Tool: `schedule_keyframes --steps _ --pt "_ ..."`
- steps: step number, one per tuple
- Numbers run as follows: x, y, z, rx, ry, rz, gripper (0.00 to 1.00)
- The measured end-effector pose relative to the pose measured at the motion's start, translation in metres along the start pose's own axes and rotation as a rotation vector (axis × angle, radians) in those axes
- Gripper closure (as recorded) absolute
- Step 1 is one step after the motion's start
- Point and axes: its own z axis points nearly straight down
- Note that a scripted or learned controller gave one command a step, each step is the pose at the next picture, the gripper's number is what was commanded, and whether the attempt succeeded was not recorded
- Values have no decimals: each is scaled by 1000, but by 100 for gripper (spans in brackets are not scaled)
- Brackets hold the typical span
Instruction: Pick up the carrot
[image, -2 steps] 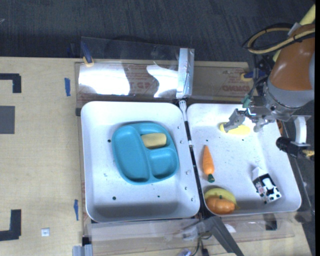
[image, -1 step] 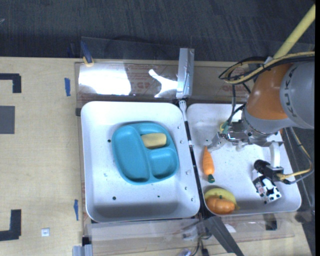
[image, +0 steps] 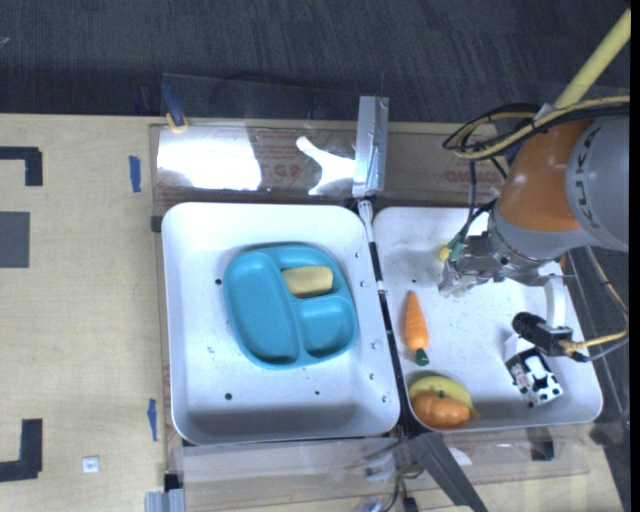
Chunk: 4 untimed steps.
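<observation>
Clearly, the task is at its approach step: the carrot (image: 415, 326) is not yet taken. It lies on the floor of the right bin (image: 570, 405), close to the bin's left wall, almost parallel to that wall, with the orange body toward the top of the view and the dark green end toward the bottom. Nothing touches it.

The gripper (image: 462, 272) hangs over the upper middle of the same bin, to the right of the carrot and a little higher in the view, near it but apart. Whether it is wide or narrow, I cannot tell, because the arm covers it from above and the tip is small and blurred. Nothing can be seen held in it.

Other things are in this bin. A yellow and orange toy fruit (image: 441, 400) sits in the lower left corner, just below the green end of the carrot. A small black and white toy (image: 536, 372) lies at the lower right, well apart from the carrot. In the left bin (image: 190, 300) rests a blue divided plate (image: 270, 310) with a yellow piece of food (image: 308, 281) on it.

I judge that the next move must bring the gripper leftward and downward in the view, until it stands over the thick middle of the carrot, and then lower it. The closing direction should go across the carrot's short width. The wall is near, so there is little room on that side.
</observation>
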Motion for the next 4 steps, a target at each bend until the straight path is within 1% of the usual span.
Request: schedule_keyframes --steps 1,2,3,4 --pt "0 0 1 1 0 0 0" --pt "-2 -15 45 -4 -1 17 0" --pt "-2 -14 33 -10 -2 18 100" --pt "-86 27 -38 -3 -4 -191 100"
